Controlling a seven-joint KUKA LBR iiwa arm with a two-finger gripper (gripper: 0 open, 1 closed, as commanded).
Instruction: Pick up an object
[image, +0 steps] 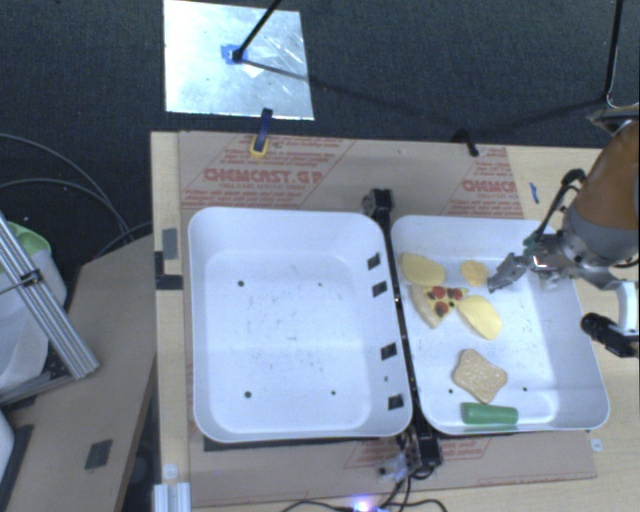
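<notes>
The right bin holds several toy foods. A yellow oval piece and a small yellow piece lie at its back, with a pizza slice and a larger yellow wedge just in front of them. A tan cracker and a green stick lie near the front wall. My gripper reaches in from the right and hangs over the bin, its tip just right of the small yellow piece. I see nothing held in it.
The left bin sits beside the right one, with a black divider bar between them. A metal plate lies beyond the bench. An aluminium frame stands at the left.
</notes>
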